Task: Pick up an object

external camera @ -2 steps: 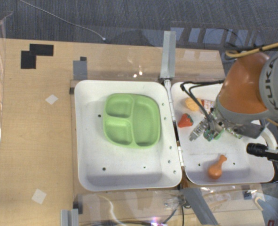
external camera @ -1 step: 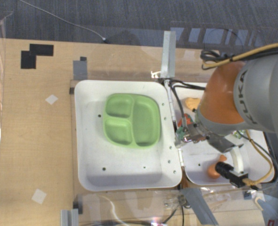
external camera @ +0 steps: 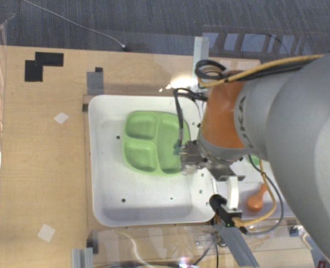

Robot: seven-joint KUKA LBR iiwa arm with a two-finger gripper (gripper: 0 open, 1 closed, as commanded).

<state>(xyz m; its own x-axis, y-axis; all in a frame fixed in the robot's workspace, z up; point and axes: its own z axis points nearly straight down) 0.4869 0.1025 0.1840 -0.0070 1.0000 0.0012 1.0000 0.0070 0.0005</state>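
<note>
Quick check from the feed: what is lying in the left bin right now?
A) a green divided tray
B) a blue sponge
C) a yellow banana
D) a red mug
A: a green divided tray with three compartments lies in the left bin, toward its right side, with the arm's wrist at the tray's right edge.

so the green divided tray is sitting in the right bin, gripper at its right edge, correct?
Not quite: the green divided tray sits in the left bin, as the camera view shows. The gripper is at its right edge, as you said.
</note>
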